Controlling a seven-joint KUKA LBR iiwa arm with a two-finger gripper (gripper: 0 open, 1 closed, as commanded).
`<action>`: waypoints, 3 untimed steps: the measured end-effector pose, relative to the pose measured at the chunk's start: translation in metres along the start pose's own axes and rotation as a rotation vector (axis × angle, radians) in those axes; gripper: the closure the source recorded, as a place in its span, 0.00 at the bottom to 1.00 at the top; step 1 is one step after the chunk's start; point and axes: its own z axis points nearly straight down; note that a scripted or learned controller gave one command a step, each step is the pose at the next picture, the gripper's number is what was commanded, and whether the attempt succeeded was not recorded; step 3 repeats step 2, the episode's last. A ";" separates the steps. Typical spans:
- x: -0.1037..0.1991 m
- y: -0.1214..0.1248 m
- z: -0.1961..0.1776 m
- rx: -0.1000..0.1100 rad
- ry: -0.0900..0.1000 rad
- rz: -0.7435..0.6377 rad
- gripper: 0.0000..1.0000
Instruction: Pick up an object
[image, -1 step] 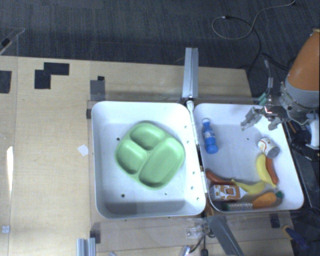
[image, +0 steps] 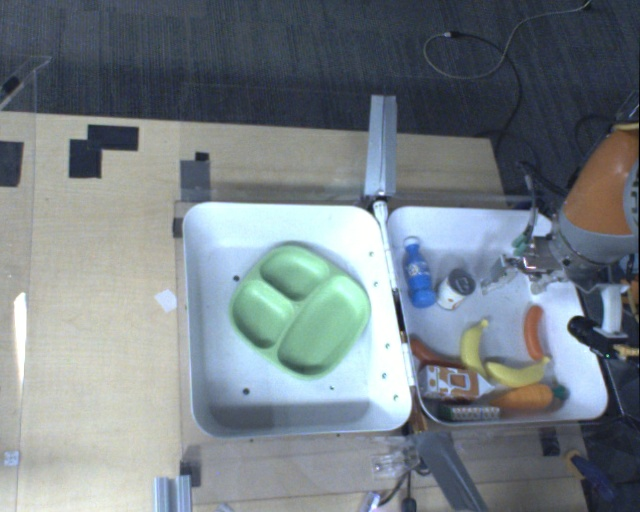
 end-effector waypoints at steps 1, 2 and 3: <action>0.001 0.002 -0.011 -0.005 -0.001 -0.003 1.00; 0.033 0.026 -0.175 0.000 -0.001 0.153 1.00; 0.033 0.026 -0.175 0.000 -0.001 0.153 1.00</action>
